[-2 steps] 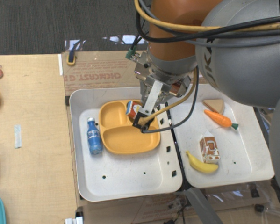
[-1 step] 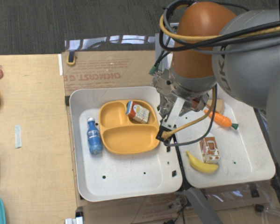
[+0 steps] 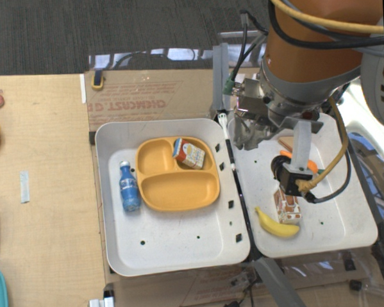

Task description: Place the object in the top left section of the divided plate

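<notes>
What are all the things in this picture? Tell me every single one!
left bin: one, white, on the bench
right bin: one, white, beside the left bin
divided plate: one, yellow-orange, in the left bin
small carton: one, orange and white, in the plate's top right section
bottle: one, blue, in the left bin, left of the plate
banana: one, yellow, front of the right bin
small box: one, brown and white, just behind the banana
orange thing: one, right bin, too hidden to name
cardboard: one sheet, brown, behind the bins
arm: one, grey with orange band, over the right bin
gripper: one, grey, over the right bin's back
</notes>
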Available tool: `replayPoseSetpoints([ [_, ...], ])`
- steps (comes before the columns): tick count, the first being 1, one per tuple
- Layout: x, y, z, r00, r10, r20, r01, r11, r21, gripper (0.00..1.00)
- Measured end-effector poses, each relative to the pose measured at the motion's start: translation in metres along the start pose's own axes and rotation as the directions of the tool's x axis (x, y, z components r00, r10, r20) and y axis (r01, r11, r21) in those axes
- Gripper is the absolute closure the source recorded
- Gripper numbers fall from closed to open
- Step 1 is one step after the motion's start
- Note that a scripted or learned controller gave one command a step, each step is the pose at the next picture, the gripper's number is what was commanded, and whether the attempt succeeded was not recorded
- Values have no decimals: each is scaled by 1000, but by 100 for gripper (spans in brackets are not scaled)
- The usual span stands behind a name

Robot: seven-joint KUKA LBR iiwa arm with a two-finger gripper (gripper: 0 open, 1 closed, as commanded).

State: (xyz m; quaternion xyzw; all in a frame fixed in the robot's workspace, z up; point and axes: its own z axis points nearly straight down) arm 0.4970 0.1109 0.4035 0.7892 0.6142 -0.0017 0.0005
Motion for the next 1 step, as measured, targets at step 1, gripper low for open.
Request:
replayPoseSetpoints([
  [1, 36, -25, 48, 970, 243, 2, -243, 970, 2, 100],
])
